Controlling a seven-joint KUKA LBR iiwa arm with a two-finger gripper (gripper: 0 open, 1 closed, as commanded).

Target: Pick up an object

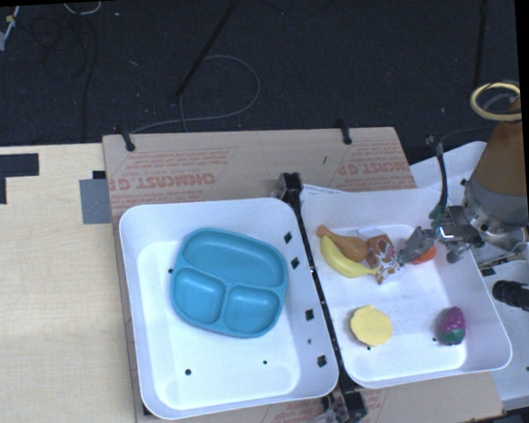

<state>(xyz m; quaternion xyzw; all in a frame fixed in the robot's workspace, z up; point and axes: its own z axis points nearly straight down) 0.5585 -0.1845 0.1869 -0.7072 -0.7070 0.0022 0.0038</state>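
In the right bin [491,348] lie a yellow banana [340,259], a brown drumstick-shaped toy [346,242] across it, a small red-and-white patterned item [384,259], an orange piece [423,255], a flat yellow disc [371,325] and a purple-and-green toy [450,326]. My gripper [417,243] reaches in from the right and sits low over the bin's upper middle. It is right beside the orange piece and the patterned item, and partly covers the orange piece. Whether it touches either one is unclear.
The left bin [158,367] holds a blue divided plate [229,281]. A black divider with clips [310,284] runs between the bins. Cables [443,175] and the arm's grey wrist [499,208] crowd the right bin's far right side.
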